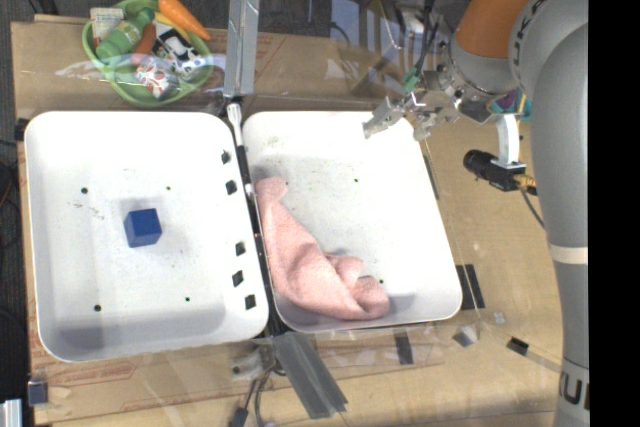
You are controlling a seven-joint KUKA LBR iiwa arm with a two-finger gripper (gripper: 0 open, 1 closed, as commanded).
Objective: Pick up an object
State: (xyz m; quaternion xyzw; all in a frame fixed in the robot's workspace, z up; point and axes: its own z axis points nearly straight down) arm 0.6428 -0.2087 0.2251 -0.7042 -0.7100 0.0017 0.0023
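Hand point(388, 121) over right bin point(420, 215) rim, grip unclear, one pink cloth point(305, 260), one blue cube point(143, 226).

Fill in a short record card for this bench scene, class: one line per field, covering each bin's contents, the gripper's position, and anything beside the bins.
left bin: blue cube
right bin: pink cloth, along its left and near sides
gripper: above the right bin's far edge, apart from the cloth
beyond the left bin: green bowl of mixed small items

Two white bins, the left bin point(60, 315) and the right bin point(400, 205), are borne side by side by the counter point(300, 65); a green bowl point(130, 90) of oddments is set at its far left corner.
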